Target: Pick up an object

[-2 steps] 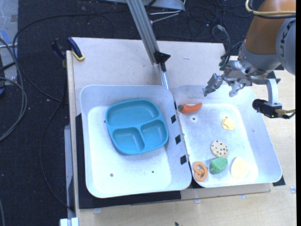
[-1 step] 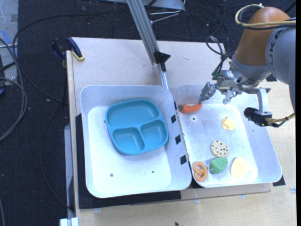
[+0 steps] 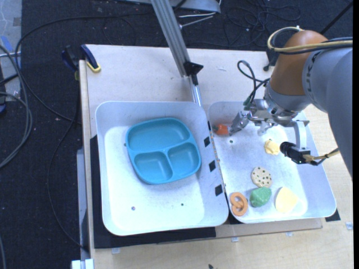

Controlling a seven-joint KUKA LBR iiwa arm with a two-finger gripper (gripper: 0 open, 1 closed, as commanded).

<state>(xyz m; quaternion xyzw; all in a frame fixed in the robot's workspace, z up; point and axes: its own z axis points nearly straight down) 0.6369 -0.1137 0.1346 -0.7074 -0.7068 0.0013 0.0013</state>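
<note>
My gripper [image 3: 251, 126] hangs over the far left part of the right bin [image 3: 314, 175], open, with nothing between its fingers. A small orange piece [image 3: 222, 129] lies just left of the left fingertip, by the bin's wall. To the gripper's lower right sits a small yellow piece [image 3: 272, 147]. Toward the near side lie a speckled cookie [image 3: 261, 176], a green lump [image 3: 259, 197], a pretzel [image 3: 238, 203] and a pale yellow wedge [image 3: 285, 199].
The left bin [image 3: 112, 206] holds a blue divided plate [image 3: 162, 150]. A metal pole [image 3: 171, 29] slants in from the top down to between the bins. A black and yellow cable end [image 3: 297, 153] hangs over the right bin beside the arm.
</note>
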